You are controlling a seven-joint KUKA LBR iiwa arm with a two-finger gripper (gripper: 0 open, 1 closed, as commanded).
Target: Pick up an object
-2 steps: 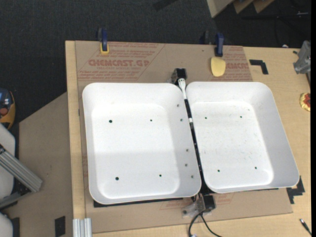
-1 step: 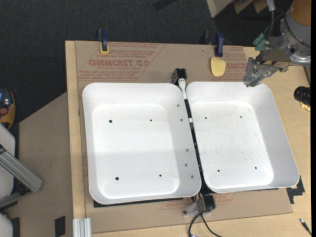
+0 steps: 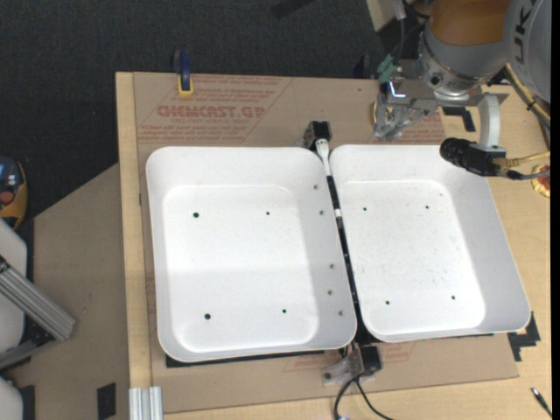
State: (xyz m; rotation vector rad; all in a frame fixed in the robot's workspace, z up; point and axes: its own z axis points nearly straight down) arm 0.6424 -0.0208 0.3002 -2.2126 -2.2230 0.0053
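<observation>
Left bin [image 3: 166,261]: shallow white plastic, rounded corners, smooth floor with dark dots.
Right bin [image 3: 490,261]: same moulded shape, floor finely speckled.
Gripper [image 3: 395,116]: metallic, above the right bin's far rim; finger opening cannot be told; nothing seen held.

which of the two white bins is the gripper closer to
The right-hand bin. The gripper hangs just beyond its far left corner, while the left-hand bin lies further off, across the middle seam.
</observation>
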